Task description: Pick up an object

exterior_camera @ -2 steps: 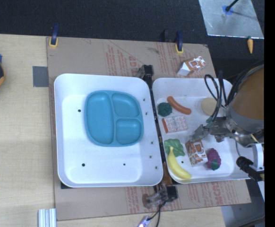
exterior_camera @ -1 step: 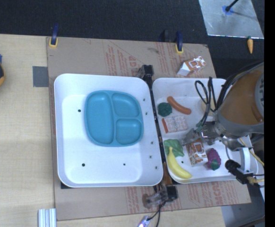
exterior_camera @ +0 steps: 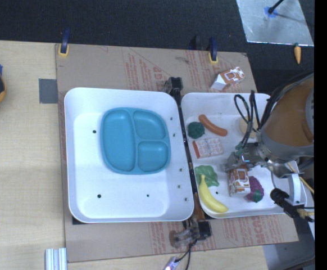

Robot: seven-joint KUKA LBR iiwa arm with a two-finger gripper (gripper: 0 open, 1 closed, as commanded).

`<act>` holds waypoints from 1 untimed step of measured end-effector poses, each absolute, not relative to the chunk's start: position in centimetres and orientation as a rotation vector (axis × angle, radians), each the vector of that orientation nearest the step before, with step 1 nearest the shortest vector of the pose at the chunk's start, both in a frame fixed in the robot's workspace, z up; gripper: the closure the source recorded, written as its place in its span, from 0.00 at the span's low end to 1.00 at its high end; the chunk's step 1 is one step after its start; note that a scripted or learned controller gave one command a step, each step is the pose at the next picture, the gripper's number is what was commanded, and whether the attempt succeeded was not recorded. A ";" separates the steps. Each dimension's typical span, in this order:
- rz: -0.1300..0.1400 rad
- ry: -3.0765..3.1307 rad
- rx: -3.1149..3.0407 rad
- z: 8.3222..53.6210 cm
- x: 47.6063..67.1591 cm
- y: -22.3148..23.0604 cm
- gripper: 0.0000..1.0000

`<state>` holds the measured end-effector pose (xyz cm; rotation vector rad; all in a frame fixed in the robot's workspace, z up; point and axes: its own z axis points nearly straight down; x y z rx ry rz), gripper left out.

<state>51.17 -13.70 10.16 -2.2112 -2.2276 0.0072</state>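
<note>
nearest, along the right bin's (exterior_camera: 219, 98) front edge, lie a banana (exterior_camera: 210, 198), a small carton (exterior_camera: 239, 181) and a purple piece (exterior_camera: 255, 188). the gripper (exterior_camera: 243, 157) hangs just above the carton, and i cannot tell how its fingers stand. this looks like the approach step: next it must settle over one item and close. behind lie a printed packet (exterior_camera: 208, 147), its writing too small to read, a green lump (exterior_camera: 195, 130) and a sausage (exterior_camera: 213, 125). the left bin (exterior_camera: 76, 167) holds a blue divided plate (exterior_camera: 135, 140).

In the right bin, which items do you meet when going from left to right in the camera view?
Dark green round item → banana → sausage → small carton → purple item.
</note>
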 end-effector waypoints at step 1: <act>0.002 -2.226 -2.215 19.2 53.0 -7.9 1.00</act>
